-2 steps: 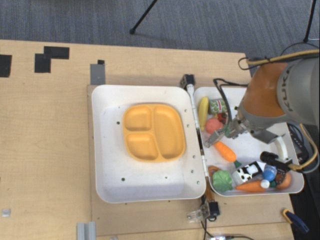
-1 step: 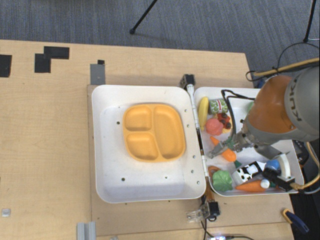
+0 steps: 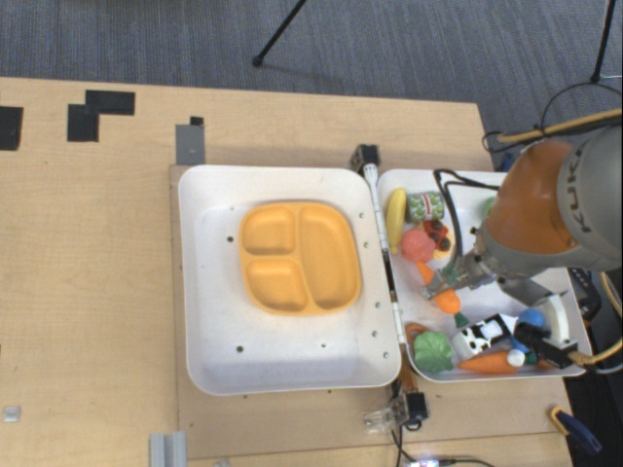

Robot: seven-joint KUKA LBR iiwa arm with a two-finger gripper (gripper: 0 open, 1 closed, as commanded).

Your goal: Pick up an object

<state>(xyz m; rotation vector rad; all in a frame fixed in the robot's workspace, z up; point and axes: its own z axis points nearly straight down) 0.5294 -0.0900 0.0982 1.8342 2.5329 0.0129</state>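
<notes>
You are looking down at a slant on a pale wooden bench (image 3: pixel 88 290) that carries two shallow white bins side by side. The left white bin (image 3: pixel 209 348) holds one thing: a yellow-orange plastic plate with three compartments (image 3: pixel 295 257), lying flat near the bin's middle.

The right white bin (image 3: pixel 428 372) is crowded with small toy foods. Along its left wall lies a yellow plastic banana (image 3: pixel 394 218), running lengthwise. Just beside it, toward the far end, sits a small green-and-white striped can (image 3: pixel 424 205) on its side. Below that is a pink-red rounded toy fruit (image 3: pixel 419 244), touching the banana's lower half. Near the front left corner rests a green leafy toy vegetable (image 3: pixel 434 348), and along the front wall lies an orange plastic carrot (image 3: pixel 492 363). Between them sits a small black-and-white block (image 3: pixel 483 334), with a blue piece (image 3: pixel 532 317) a little to its right.

The grey arm with its orange band (image 3: pixel 531 202) reaches in from your right and hangs over the middle of the right bin. Its gripper (image 3: pixel 446 282) points down and leftward, just above a small orange rounded toy (image 3: pixel 447 303). The fingertips are dark and small here, so you cannot tell whether the jaws stand open or closed, nor whether they touch that orange toy.
</notes>
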